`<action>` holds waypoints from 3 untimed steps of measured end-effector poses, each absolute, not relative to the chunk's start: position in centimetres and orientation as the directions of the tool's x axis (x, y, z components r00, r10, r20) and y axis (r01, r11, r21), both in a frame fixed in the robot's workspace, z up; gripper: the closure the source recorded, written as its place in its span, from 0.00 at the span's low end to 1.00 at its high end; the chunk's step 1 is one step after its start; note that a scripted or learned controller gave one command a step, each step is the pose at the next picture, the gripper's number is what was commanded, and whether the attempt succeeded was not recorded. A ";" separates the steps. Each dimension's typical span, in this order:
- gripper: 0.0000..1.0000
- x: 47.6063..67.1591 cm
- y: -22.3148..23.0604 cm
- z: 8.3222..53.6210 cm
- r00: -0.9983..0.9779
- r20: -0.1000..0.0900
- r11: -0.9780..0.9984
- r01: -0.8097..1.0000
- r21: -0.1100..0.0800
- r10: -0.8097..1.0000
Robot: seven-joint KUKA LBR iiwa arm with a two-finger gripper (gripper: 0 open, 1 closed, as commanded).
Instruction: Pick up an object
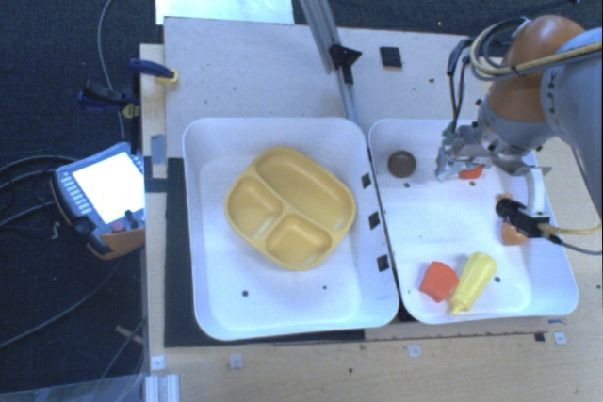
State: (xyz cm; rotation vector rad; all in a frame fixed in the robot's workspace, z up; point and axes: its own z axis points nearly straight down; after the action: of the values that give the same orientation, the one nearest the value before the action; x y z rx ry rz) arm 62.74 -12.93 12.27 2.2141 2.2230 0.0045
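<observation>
Going for the small red piece (472, 171): lying in the right bin (443, 226) near the back wall, just beside the jaws, perhaps touching them. Impossible to tell from this slant whether jaws open or closed, or gripping anything; safest to treat the piece as not yet held.

Judging the step in hand as the final close-in on that piece. Centre over it first, straddle it evenly, lower almost to the bin floor, then close and lift straight up. Small and low by the look of it, so likely to slip out or get shoved aside if approached off-centre. Worth confirming a real grip on it before carrying anywhere.

Looking outward:
- Brown ball (402, 164) just to the left in the same bin, near but apart. Apt to roll if nudged, so keep the descent vertical.
- Toward the front of that bin, an orange-red block (438, 281) close against a yellow bottle (473, 281), well apart from the jaws and no hindrance.
- Small orange thing (514, 234) by the right side, partly hidden and hard to identify.
- In the left bin (217, 297), a yellow divided plate (290, 206), well apart from the action.

Both bins side by side on the worktop (245, 61); avoid swinging the arm (570, 85) low over the shared rim.
</observation>
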 end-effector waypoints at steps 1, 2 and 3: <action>1.00 62.8 -13.3 18.7 -0.004 -0.001 0.004 1.000 0.007 1.000; 1.00 63.0 -13.3 24.2 -0.006 -0.002 0.006 1.000 0.008 1.000; 1.00 62.5 -8.3 25.0 -0.010 0.001 0.010 1.000 0.003 1.000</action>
State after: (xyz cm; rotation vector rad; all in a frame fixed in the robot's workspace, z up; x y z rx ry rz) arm 62.46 -8.31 24.97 2.2093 2.2315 0.0053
